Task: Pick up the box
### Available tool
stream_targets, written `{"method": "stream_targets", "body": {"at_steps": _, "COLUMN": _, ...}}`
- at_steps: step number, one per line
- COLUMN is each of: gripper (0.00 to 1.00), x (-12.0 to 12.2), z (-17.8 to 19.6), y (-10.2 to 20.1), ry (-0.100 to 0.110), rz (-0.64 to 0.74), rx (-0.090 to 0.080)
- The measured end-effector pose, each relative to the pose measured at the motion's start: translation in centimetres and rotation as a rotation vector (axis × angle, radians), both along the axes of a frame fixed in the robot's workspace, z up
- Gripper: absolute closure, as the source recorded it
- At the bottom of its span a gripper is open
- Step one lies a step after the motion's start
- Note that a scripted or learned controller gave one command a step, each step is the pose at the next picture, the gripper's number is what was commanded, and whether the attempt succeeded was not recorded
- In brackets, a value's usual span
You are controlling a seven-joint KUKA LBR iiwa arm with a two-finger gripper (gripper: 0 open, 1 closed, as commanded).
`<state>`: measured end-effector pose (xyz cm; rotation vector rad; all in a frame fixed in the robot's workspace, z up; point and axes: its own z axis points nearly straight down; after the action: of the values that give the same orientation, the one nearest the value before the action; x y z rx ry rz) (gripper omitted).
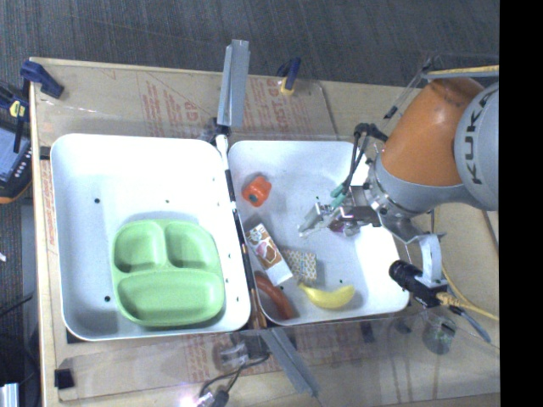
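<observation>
My wrist, the orange band and grey housing, rides highest toward the lens at the right edge of the bench, over the right side of the right-hand bin (373, 155). Below it my gripper (316, 220) hangs in the middle of that bin, pointing toward the wall the two bins share. The fingers stand apart in a moderate spread with nothing between them.

The box (266, 251) is what I am after: a small printed carton lying flat on the bin floor close to that shared wall, its long side running slantwise down toward the front edge. My fingertips are near it but apart from it, up and to the right.

To do this well, I judge I should move toward the shared wall and the front edge until I am centred over the carton, turn the wrist so the fingers straddle its narrow width, then descend and close. The neighbours are the risk: a patterned packet (303, 264) just beside it, a reddish-brown sausage-shaped piece (273, 296) against the front corner, a banana (328, 295) along the front edge. An orange object (256, 190) sits farther back.

In the left-hand bin (68, 168) a green divided tray (168, 272) fills the front half.
</observation>
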<state>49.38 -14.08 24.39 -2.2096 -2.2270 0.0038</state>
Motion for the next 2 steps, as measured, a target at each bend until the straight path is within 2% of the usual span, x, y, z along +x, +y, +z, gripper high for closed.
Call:
{"method": "stream_targets", "body": {"at_steps": 1, "gripper": 0.0, "x": 1.5, "z": -4.4, "y": -1.8, "ry": 0.001, "rz": 0.085, "rx": 0.0}}
{"method": "stream_targets", "body": {"at_steps": 2, "gripper": 0.0, "x": 0.8, "z": -13.7, "y": -2.1, "ry": -0.015, "rz": 0.061, "rx": -0.007}}
